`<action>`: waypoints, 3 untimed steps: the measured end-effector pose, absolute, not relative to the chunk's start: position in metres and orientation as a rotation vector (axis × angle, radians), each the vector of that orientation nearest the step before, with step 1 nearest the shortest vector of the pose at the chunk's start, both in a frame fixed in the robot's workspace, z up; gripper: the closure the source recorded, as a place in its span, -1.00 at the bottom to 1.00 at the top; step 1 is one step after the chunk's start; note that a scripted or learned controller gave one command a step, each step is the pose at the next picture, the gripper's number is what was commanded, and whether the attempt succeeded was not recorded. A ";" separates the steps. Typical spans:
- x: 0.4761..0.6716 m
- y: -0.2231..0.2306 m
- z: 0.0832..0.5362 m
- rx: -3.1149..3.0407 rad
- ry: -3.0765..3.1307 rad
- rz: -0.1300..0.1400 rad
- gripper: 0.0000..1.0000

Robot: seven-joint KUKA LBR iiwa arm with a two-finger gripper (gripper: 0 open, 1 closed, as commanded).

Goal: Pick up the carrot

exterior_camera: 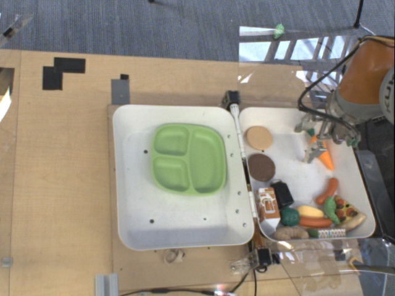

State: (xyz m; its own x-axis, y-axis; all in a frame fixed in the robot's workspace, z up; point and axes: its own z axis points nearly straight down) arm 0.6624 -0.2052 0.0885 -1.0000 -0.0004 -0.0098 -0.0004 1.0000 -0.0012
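Observation:
The carrot (326, 159) is a small orange piece with a bit of green at its top. It lies near the right wall of the right bin (287, 142), in that bin's upper half. My gripper (316, 148) reaches in from the right and hangs directly over the carrot's upper end, touching or nearly touching it. The grey wrist with its orange band (365, 73) stands above the bin's top right corner, and cables loop around it. The gripper body hides the carrot's top.
The left bin (133, 227) holds a green divided plate (188, 158). In the right bin lie a tan disc (259, 137), a brown disc (261, 166), a black block (283, 194), a sausage (328, 190) and several toy foods along the front edge.

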 end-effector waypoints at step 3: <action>0.656 -0.209 0.095 -1.029 2.944 -0.023 -1.00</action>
State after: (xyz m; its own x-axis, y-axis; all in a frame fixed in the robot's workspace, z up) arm 0.6559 -0.2093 0.0947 -0.7821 -0.6230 -0.0163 -0.6226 0.7822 -0.0214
